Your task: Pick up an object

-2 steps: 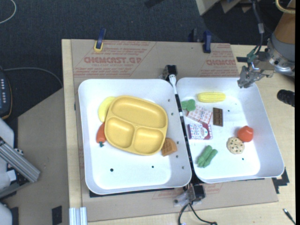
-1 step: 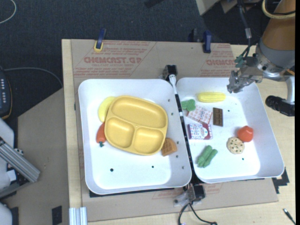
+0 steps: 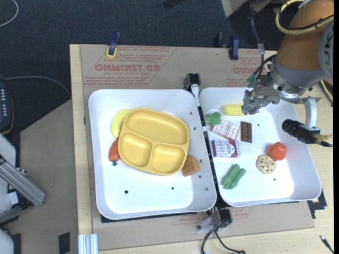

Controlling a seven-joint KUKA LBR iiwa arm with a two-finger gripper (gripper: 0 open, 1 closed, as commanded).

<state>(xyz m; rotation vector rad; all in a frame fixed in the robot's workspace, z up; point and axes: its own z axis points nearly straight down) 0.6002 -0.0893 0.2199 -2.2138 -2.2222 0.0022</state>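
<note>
Gripper (image 3: 250,103) low over the back of the right bin (image 3: 296,189), beside the corn cob (image 3: 232,109).

The fingers sit just right of the yellow corn cob, at its end; whether they are wide or narrow cannot be told, and nothing shows between them. The right bin holds seven things: one corn cob at the back, one green piece (image 3: 213,118) left of it, one brown bar (image 3: 246,132), one red-and-white packet (image 3: 225,139), one tomato (image 3: 277,151), one cookie (image 3: 266,164) and one green pod (image 3: 233,175) at the front. The left bin (image 3: 143,200) holds one yellow divided plate (image 3: 153,141), with one banana (image 3: 118,121), one red pepper (image 3: 114,151) and one brown wedge (image 3: 190,166) at its edges. Both bins rest on the desk (image 3: 85,78).
</note>
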